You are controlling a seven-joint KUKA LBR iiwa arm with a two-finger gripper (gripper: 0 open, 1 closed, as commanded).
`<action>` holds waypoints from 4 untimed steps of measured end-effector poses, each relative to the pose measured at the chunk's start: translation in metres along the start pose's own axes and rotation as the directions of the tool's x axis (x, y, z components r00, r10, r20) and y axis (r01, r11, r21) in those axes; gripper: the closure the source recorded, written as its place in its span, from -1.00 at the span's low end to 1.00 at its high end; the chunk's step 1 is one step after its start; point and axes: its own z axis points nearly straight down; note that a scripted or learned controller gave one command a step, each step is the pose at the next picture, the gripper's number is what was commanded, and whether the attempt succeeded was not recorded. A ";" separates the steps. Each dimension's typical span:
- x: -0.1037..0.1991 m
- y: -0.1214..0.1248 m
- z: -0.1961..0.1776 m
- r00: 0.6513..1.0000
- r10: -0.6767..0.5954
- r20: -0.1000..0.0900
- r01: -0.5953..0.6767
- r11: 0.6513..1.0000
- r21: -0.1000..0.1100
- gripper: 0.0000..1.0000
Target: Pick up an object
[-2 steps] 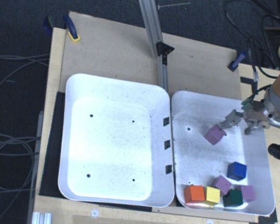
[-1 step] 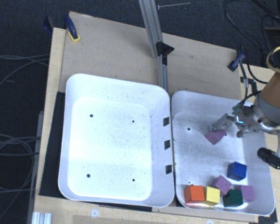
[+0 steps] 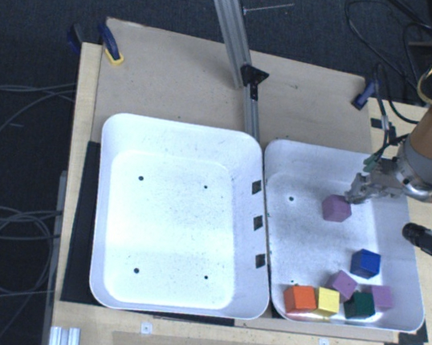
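Observation:
In the right bin [image 3: 298, 221], a purple block [image 3: 337, 209] lies apart from the others, toward the back. My gripper [image 3: 359, 189] hangs just above and to the right of it, at the block's upper corner. Whether it touches the block is unclear. A blue cube [image 3: 365, 263] sits nearer the front. Along the front wall cluster an orange block [image 3: 302, 298], a yellow block [image 3: 328, 301], a green block [image 3: 359, 306] and two more purple blocks [image 3: 342, 283] [image 3: 381, 297].
The left bin [image 3: 111, 216] stands beside the right one, with small clips [image 3: 258, 222] along the shared wall. A slanted metal pole [image 3: 238, 33] rises behind the bins. Cables lie on the floor at the left.

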 end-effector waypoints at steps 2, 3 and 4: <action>0.002 0.000 -0.118 1.000 0.001 0.001 -0.001 1.000 0.009 1.00; 0.002 -0.001 -0.085 1.000 0.002 -0.003 -0.002 1.000 0.022 1.00; 0.053 -0.002 -0.083 1.000 -0.003 -0.004 0.003 1.000 0.020 1.00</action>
